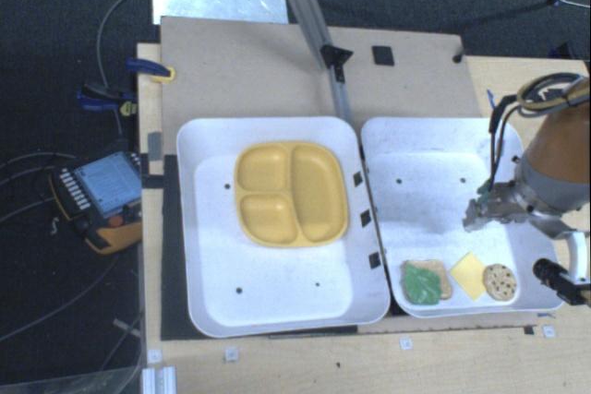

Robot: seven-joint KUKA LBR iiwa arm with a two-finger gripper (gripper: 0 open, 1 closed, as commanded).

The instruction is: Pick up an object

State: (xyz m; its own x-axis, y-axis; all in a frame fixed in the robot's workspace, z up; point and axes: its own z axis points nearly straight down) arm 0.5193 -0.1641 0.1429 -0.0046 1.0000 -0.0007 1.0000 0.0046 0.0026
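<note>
Gripper (482, 209) state I cannot tell; I see it over the right bin (416, 152), above the cheese slice (468, 275), cookie (500, 281) and green-topped toast (425, 282) along its near edge

The arm (559, 152) enters from the right edge of the camera view, its orange band showing as a broad rounded segment with the grey wrist section directly below it. Dark cables loop over the top of the orange part and run down its left side. The wrist points down and to the left, ending in the gripper (482, 210), a small grey metallic block at the arm's leftmost tip, held low and seen from above at a slant.
</note>
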